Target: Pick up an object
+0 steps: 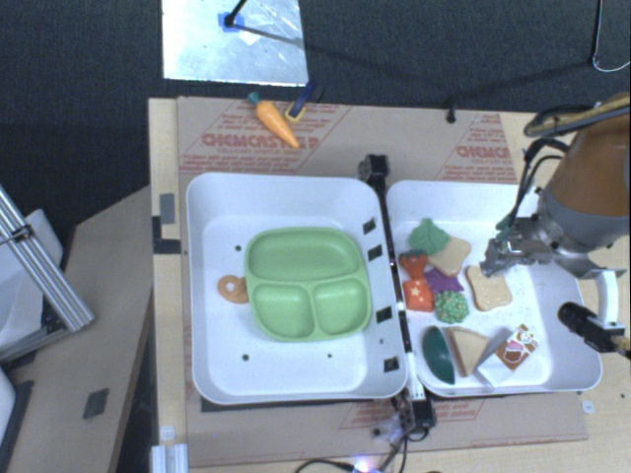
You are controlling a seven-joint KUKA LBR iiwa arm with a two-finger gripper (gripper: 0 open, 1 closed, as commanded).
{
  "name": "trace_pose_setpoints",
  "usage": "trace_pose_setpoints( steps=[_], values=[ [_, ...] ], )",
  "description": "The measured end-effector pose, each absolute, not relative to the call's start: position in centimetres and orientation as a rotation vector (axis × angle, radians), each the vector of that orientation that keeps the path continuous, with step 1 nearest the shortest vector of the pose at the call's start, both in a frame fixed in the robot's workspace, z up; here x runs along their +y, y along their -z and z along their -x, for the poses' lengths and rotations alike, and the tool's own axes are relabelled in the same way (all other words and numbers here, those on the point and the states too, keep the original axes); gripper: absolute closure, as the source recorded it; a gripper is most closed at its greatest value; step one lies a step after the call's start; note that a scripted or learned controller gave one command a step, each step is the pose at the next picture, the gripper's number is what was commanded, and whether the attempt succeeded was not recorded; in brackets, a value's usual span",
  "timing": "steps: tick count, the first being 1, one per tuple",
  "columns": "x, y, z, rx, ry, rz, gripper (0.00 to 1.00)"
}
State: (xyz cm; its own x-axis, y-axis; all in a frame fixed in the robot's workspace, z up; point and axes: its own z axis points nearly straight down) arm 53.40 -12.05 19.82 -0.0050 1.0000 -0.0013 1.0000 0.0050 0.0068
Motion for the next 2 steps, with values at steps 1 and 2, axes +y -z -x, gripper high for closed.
trace_pose_setpoints(
  steps=[1,2],
  values=[
    [-12.1,-22.6,-53.5,2.224,-0.004,-2.213,1.0],
    [-7.0,-23.5,-55.5,2.232,-0.006,-2.209,1.0]
  ],
)
